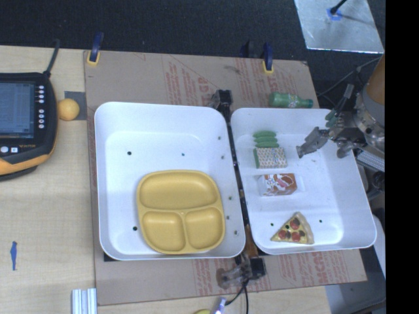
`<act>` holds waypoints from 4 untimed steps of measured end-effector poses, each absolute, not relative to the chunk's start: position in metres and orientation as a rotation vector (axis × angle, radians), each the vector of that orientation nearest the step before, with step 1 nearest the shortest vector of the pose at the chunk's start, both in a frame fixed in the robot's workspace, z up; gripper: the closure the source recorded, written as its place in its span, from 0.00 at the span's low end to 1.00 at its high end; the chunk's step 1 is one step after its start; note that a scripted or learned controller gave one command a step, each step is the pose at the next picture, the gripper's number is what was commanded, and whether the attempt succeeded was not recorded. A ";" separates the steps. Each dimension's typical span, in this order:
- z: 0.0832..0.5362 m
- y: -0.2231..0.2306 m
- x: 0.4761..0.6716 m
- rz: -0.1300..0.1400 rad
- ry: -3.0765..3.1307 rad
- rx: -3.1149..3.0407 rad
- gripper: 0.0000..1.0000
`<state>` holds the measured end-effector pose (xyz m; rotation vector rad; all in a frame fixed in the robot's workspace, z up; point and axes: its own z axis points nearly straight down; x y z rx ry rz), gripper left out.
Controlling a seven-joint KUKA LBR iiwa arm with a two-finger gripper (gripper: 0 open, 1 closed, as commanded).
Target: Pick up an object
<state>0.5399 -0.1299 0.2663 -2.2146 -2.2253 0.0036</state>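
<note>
The dark metal claw (325,142) is hovering released at the frame's right — the small patterned square block (270,157) is lying just left of it.

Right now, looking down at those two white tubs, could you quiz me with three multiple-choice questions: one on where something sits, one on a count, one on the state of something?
1. Where does the yellow divided plate lie?
A. in the left bin
B. in the right bin
C. on the bare bench

2. How many toy food pieces lie inside the right bin?
A. two
B. four
C. six

3. What is the gripper doing?
A. lifting the pizza slice
B. holding the plate
C. holding nothing, over the right bin's upper right part

Answers:
1 A: the plate fills the lower part of the left bin.
2 B: green pods, a patterned block, a wrapped packet and the pizza slice.
3 C: nothing sits between its fingers, and every piece lies on the bin floor.
</note>
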 end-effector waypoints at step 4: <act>0.090 -0.102 0.655 0.008 -2.225 -2.212 0.00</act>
